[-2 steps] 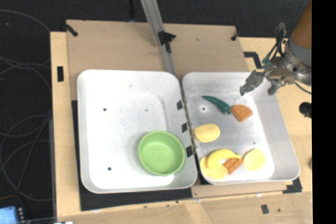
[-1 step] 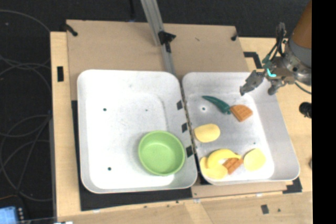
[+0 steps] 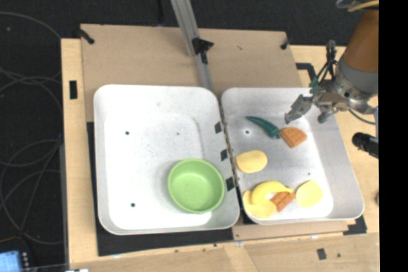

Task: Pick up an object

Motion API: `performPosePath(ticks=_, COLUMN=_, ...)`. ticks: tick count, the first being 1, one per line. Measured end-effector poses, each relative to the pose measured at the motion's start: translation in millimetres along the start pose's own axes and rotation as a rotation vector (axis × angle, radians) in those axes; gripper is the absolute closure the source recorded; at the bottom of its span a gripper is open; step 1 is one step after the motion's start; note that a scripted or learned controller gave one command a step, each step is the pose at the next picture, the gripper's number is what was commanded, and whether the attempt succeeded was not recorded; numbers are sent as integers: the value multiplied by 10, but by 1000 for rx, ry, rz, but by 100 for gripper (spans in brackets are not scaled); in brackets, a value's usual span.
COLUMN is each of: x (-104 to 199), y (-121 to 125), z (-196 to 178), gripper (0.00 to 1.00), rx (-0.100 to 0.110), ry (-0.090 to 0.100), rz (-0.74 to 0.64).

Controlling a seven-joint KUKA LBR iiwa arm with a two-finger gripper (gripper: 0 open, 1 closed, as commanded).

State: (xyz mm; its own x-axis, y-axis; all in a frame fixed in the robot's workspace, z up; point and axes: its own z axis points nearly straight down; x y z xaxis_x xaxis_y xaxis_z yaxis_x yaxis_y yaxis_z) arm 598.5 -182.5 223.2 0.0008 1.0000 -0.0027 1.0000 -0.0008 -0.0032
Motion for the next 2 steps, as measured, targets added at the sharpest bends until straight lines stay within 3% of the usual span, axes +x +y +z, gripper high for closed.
performPosePath(ticks=1, x=-34, y=6, z=633, gripper=0, rx=2, ry=1, rz=0)
performPosePath(ticks=2, x=-62, y=20, z=1122, gripper=0, rx=-9, ry=-4, rz=0)
